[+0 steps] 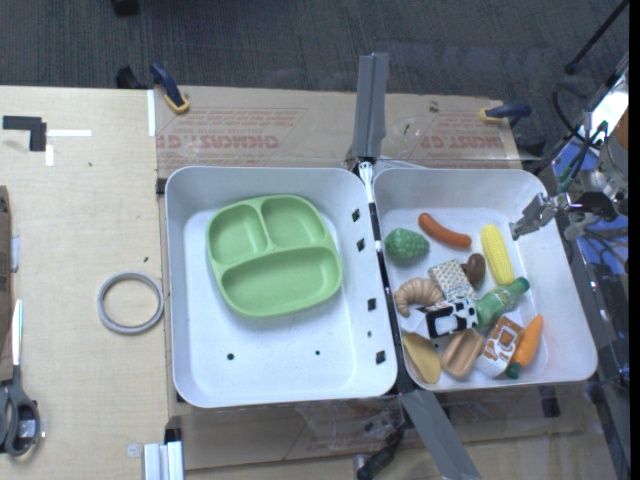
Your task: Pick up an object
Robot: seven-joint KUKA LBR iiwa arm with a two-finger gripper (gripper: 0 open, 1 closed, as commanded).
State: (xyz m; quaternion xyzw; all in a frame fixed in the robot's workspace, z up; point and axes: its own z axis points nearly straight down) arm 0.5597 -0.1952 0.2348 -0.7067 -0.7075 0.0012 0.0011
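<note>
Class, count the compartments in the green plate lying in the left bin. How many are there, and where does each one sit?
3. The green plate has two small compartments along its far side, one left and one right, and one wide compartment across its near side.

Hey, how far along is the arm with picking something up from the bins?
Nothing looks picked yet: the toy food, such as the corn cob and sausage, lies in the right bin. In hand: the pincer hovers near that bin's right edge, beside the corn. Left: descending, grasping and lifting one item.
</note>
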